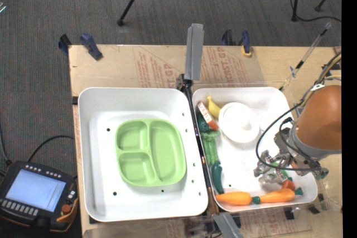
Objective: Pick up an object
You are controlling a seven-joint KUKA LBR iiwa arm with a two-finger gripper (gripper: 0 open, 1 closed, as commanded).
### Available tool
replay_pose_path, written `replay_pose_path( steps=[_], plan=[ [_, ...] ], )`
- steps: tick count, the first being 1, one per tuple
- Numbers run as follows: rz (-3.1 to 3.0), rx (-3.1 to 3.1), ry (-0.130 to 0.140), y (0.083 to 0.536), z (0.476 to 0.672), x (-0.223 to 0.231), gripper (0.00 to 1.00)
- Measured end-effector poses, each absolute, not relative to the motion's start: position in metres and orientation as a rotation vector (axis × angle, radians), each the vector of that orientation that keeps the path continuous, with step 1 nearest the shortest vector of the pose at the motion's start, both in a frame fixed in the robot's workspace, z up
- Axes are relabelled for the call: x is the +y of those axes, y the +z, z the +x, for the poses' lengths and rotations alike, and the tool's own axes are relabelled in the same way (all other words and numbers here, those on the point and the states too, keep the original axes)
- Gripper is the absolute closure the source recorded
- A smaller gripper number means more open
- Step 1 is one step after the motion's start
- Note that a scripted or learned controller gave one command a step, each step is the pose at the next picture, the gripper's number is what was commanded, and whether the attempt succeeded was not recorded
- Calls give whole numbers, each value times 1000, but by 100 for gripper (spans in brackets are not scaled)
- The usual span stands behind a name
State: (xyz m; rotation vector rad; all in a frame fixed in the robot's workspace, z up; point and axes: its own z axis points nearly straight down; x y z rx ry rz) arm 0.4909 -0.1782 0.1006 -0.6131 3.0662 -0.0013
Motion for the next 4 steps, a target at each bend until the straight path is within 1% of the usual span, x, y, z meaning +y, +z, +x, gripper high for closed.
replay_pose_path(
  steps=[1,2,3,4],
  plan=[
    [-601,3082,4,87,542,-194,100],
    [-601,3082,4,87,542,-194,0],
    [-825,3029,4,87,590,-199,0],
    [-971,2986,4,88,574,-208,0]
  ],
)
